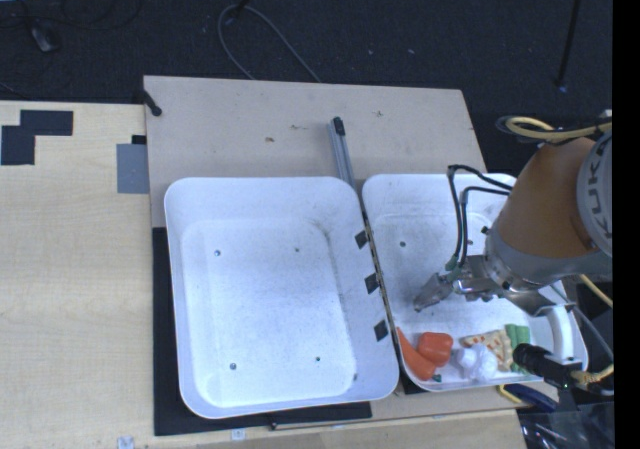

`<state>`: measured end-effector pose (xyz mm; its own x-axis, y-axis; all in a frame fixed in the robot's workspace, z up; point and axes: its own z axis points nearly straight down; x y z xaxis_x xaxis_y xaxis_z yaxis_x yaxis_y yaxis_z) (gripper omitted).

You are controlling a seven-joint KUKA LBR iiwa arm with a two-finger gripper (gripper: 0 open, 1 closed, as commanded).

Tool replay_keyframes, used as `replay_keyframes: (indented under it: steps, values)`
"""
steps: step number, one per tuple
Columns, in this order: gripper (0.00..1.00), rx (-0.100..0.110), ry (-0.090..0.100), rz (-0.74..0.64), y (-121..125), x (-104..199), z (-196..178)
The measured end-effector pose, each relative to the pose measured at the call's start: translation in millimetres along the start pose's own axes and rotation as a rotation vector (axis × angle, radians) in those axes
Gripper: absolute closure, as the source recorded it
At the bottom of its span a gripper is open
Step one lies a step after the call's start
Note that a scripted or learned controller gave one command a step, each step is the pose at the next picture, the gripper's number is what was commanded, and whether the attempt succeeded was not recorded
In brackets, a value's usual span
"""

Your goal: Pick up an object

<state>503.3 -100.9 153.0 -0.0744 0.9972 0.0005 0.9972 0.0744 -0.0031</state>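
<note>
Along the lower edge of the right bin (385,199), at the lower right of the frame, lies a small cluster of objects: an orange-red rounded item (432,345) beside a longer orange piece (413,358), a white crumpled item (472,363), a tan patterned piece (487,341) and a green piece (517,335). Their exact identities cannot be confirmed at this resolution. Just above this cluster, over the bare floor of the same bin, hangs the gripper (428,297), pointing toward the centre divider; whether it is open or closed cannot be told, and nothing is seen held in it. The orange-red rounded item is judged the likeliest candidate: it appears light, smooth and probably rigid plastic, possibly slippery, so a hold across its widest middle is advised. The white crumpled item looks soft and would likely deform under pressure. The pieces lie close together against the bin wall, which may hinder a clean approach. The left bin (190,237) occupies the centre of the frame. Farther up, a dark rod (341,147) lies on the tan board (250,127).
</note>
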Motion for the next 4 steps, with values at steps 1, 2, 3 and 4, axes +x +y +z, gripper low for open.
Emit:
replay_keyframes:
  steps: [1,2,3,4]
  values:
    - [0.00,-0.005,0.001,0.069,-2.9,76.5,-34.5]
    - [0.00,-0.002,0.001,0.070,11.6,133.0,-33.2]
    - [0.00,-0.014,-0.001,0.075,11.0,176.9,28.7]
    - [1.00,-0.014,-0.004,0.080,11.2,173.6,18.3]
